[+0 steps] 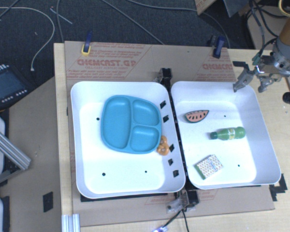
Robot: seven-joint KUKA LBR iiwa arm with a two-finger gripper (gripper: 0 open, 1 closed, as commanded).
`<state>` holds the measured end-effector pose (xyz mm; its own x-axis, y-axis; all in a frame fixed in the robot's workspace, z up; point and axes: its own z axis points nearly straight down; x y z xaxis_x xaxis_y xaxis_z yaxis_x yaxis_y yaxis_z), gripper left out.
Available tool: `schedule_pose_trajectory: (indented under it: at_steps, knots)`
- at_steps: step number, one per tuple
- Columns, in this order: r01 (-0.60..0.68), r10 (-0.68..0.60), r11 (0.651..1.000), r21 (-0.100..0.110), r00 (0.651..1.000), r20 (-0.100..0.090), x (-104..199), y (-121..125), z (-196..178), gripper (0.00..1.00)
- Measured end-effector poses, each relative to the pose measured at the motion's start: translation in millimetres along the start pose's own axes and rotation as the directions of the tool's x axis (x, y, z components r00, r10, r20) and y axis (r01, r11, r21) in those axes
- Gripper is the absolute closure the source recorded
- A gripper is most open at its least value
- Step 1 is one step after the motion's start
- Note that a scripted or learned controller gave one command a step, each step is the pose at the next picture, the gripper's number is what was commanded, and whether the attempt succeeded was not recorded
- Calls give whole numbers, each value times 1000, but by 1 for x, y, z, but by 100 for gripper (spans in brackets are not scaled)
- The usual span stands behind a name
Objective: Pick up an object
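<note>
- We find the gripper (252,80) at the upper right, poised over the far right corner of the right bin (266,144), its two fingers spread apart with nothing between them.
- We judge the task as not yet begun in any visible sense: no object is lifted, and every candidate lies flat on a bin floor.
- Candidates in the right bin: a watermelon slice (196,115) near the dividing edge, a green bottle (227,134) lying on its side mid-bin, and a patterned sponge (209,166) toward the near edge. All three sit well apart from one another and from the gripper.
- The left bin (87,163) holds a blue divided plate (131,124), with a small orange item (163,146) touching its lower right rim (we cannot tell what it is).
- What is left, in our judgement: choose a target, descend, close, lift. The bottle looks the nearest sensible choice.
- Surface: both bins rest on a cardboard sheet (135,57) clamped to the bench at its far edge.
- Room: dark carpet beyond, with loose cables (43,18) trailing across it.
</note>
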<state>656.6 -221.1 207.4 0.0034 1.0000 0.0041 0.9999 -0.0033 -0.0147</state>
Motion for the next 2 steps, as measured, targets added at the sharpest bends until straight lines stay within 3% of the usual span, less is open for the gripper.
schedule_pose_trajectory:
  at_steps: [1, 2]
  knots:
    - [4, -4, 1000, -15, 1000, 4, 1, 3, -10, 0]
    - [5, -5, 1000, -10, 1000, 3, 6, 2, 52, 0]
